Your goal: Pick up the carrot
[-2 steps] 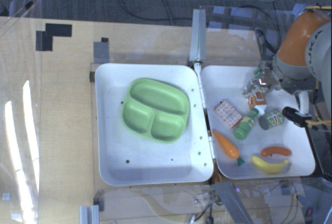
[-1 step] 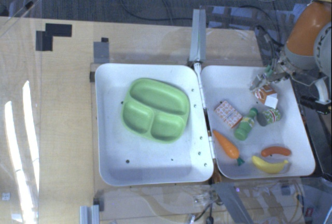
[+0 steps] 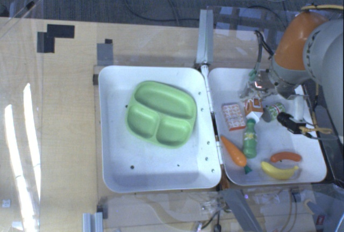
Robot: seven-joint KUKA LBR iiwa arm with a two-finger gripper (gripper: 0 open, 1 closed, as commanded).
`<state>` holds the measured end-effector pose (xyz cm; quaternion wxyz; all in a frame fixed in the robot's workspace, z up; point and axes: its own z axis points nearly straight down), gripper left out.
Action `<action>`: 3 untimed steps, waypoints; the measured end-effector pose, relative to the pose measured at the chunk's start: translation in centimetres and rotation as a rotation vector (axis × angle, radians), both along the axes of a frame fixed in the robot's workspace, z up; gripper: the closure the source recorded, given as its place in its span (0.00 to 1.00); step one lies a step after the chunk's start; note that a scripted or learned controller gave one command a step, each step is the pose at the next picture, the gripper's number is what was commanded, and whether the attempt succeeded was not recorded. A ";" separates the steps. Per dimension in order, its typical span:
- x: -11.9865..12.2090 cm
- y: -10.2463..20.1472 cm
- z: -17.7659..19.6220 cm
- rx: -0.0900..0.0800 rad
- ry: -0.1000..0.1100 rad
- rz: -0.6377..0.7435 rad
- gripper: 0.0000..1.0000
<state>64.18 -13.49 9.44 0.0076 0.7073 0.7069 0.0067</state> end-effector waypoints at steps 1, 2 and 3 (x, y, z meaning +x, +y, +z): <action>1.8 0.4 0.0 -0.007 0.011 0.225 1.00; -1.7 -3.0 0.0 -0.011 0.001 0.350 1.00; -6.8 -3.1 0.1 -0.002 -0.005 -0.055 1.00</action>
